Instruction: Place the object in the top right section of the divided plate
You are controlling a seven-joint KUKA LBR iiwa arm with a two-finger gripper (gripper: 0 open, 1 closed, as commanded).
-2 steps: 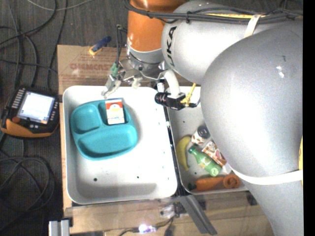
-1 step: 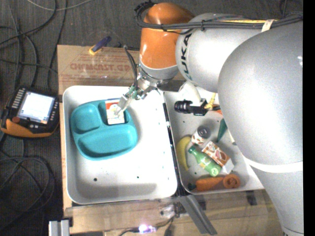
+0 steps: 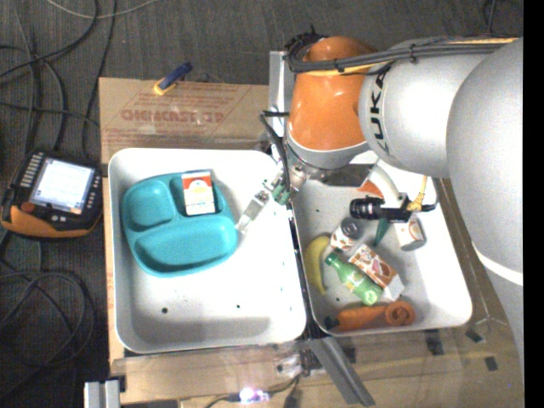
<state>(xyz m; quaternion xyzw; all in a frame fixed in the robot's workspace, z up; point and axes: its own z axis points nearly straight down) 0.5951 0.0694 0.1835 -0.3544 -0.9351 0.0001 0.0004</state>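
Two white bins sit side by side on the bench. Nearest, in the right bin, lie a carrot, a green bottle and a banana. Farther back, the left bin holds a blue divided plate (a small box rests in its top right section). The gripper hangs just right of the plate; I cannot tell how it is set.

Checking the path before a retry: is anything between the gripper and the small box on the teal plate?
Nothing visible does. The gripper hangs just right of the teal plate, above the left bin. The small box lies in the plate's top right section, with just the plate's rim between them.
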